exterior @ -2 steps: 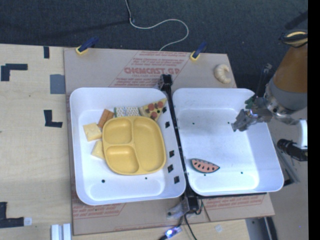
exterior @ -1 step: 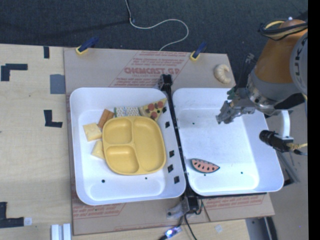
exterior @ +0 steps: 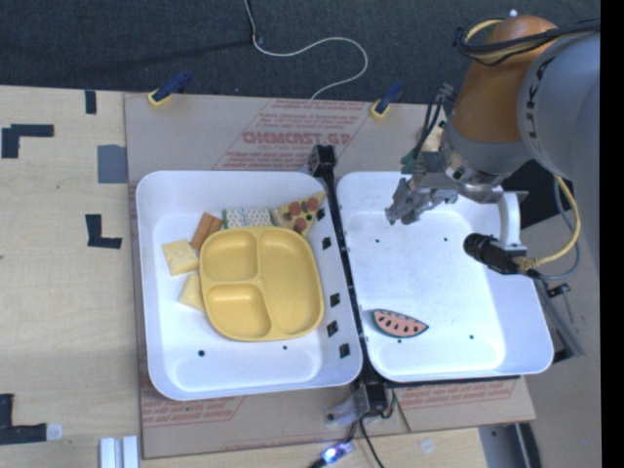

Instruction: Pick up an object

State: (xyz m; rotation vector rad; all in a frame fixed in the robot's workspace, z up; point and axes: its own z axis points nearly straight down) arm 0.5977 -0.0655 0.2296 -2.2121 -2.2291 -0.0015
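Arm: grey KUKA arm with an orange band, entering from the right and reaching over the right bin.
Pincer [exterior: 405,210]: poised over the upper left part of the right bin [exterior: 507,359]; whether its fingers are apart or together cannot be told, and no object shows between them.
Watermelon slice [exterior: 398,324]: flat toy piece, red with a green rind, lying on the right bin's floor near the front left, well apart from the pincer.
Left bin [exterior: 156,291]: holds a yellow divided plate [exterior: 261,283], with tan cracker-like pieces [exterior: 181,257] just beside its left edge and small mixed items [exterior: 283,214] along its far edge.
Tabletop [exterior: 58,261]: wood-coloured, with cardboard under both bins.
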